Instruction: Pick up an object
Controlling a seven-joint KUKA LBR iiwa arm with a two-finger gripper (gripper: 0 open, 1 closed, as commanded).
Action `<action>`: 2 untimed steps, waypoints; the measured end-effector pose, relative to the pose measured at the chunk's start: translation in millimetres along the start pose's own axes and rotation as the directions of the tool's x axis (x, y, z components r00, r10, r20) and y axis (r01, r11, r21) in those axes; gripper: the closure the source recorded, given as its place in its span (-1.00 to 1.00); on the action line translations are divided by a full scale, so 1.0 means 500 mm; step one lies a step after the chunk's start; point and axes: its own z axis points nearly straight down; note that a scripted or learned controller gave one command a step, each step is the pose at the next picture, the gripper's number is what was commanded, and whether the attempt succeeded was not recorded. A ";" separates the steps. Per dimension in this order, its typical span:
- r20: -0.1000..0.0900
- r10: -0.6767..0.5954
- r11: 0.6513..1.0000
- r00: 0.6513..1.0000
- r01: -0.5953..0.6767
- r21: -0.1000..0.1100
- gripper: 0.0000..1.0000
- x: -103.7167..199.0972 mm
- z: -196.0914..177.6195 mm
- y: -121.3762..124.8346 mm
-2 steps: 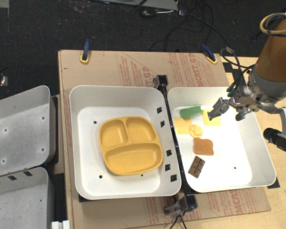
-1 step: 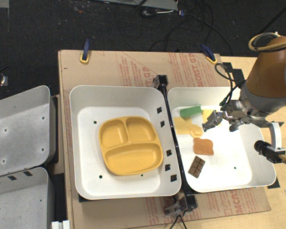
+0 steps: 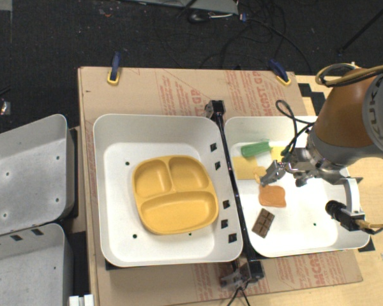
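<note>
In the right bin lie a green oblong piece, a pale yellow block, an orange flat piece and a brown chocolate-like bar. My gripper hangs low over the bin, its fingers pointing left, just above the orange piece and right of the yellow block. The fingertips look slightly apart, with nothing visibly between them. The arm's orange band and grey wrist cover the bin's upper right part.
The left bin holds a yellow divided tray. A black divider with clips runs between the bins. Cables loop near the wrist. Spare white bins lie off the bench at the left.
</note>
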 end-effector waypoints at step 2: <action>0.001 0.002 1.000 1.000 -0.002 -0.005 1.00 0.017 0.072 0.007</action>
